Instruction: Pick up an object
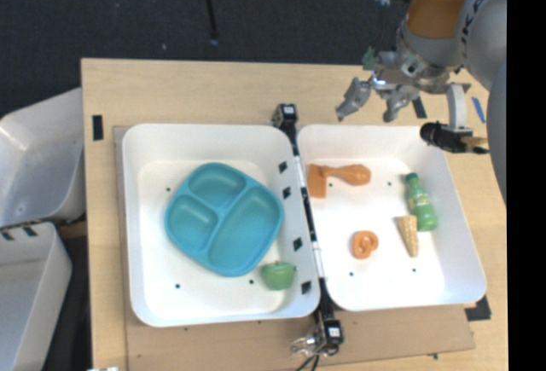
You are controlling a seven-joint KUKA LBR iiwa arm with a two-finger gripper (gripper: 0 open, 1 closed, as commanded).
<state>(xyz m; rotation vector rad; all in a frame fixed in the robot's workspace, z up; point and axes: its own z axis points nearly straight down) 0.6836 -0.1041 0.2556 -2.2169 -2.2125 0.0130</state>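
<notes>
My gripper (372,105) hangs above the far edge of the right bin (461,275), its two fingers spread open with nothing between them. Below it in that bin lie an orange drumstick-shaped toy (339,176), a small orange ring-like piece (364,244), a green bottle-shaped toy (419,201) and a tan cone (409,234). The left bin (141,292) holds a blue divided plate (223,217) and a small green cup-like object (277,275) at its near right corner.
A raised divider with black clips (300,216) runs between the two bins. A white container (34,165) stands off the bench at the left. Bare wooden bench (213,88) lies behind the bins.
</notes>
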